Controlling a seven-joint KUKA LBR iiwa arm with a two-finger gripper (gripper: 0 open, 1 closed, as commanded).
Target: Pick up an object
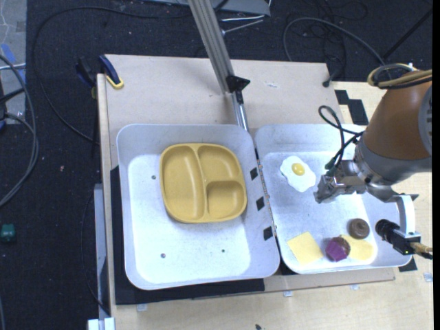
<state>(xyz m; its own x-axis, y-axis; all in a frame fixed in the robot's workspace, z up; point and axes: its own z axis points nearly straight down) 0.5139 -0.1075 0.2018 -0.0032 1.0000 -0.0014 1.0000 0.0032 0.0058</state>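
The pincer (325,190) hangs low in the right bin (313,137), just beside the toy fried egg (297,172). I cannot tell how it is set. The egg looks light, flat and slippery, so taking it by its thin edges seems best.

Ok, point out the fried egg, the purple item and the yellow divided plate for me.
fried egg (298,172): camera view, on its white beside the yolk.
purple item (336,249): camera view, on its top.
yellow divided plate (180,181): camera view, floor of its large left compartment.
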